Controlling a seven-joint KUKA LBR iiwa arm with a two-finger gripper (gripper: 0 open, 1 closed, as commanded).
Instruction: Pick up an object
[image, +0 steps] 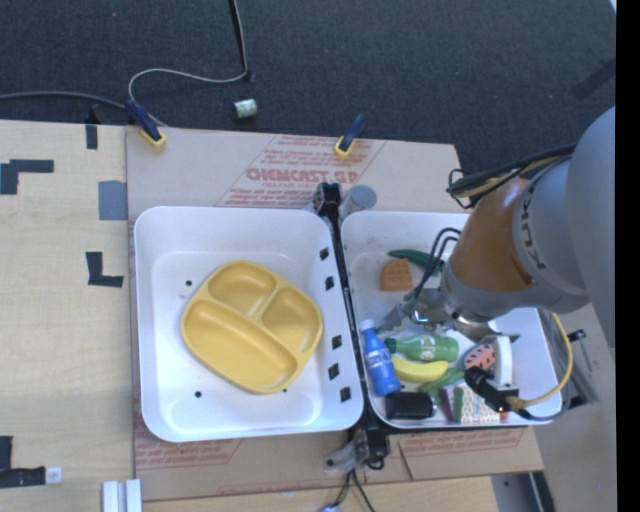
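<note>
Pincer (418, 312) low in right bin (520, 400), hidden under grey wrist; grip state impossible to tell. Just below: green bottle (425, 348) lying flat, touching curved yellow banana (420, 370). Beside these, blue bottle (378, 362) and flat black block (408, 405). Farther up, orange waffle-textured piece (396, 275). In left bin (160, 300), glossy yellow plate (252, 325) with three compartments. Cardboard sheet (290, 175) beneath both bins.

The arm (560, 230) is a thick, rounded grey shell with a broad orange band (490, 250) above the wrist, and thin black cables (480, 180) loop along its side.
</note>
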